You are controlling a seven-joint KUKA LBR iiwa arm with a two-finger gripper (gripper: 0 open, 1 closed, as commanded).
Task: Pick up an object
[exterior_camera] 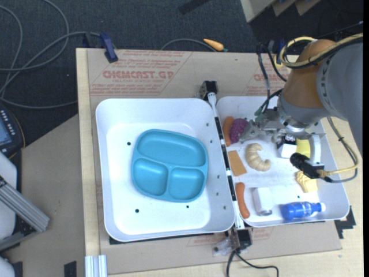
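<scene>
The right bin (341, 194) holds several items. A tan croissant (258, 156) lies near its middle, with a purple bunch of grapes (237, 130) and a red-orange piece (228, 125) at the back left. My gripper (277, 134) hangs low over the bin's back middle, just right of the grapes and above the croissant. The grey wrist and its orange band (304, 79) rise behind it and hide the bin's back right part. Nothing can be seen held in the gripper.
An orange slab (236, 162), a red sausage (242, 199), a white can (263, 201) and a blue bottle (300, 210) line the right bin's left and front. Yellow pieces (307, 181) lie at its right. The left bin (115, 154) holds a blue divided plate (170, 164).
</scene>
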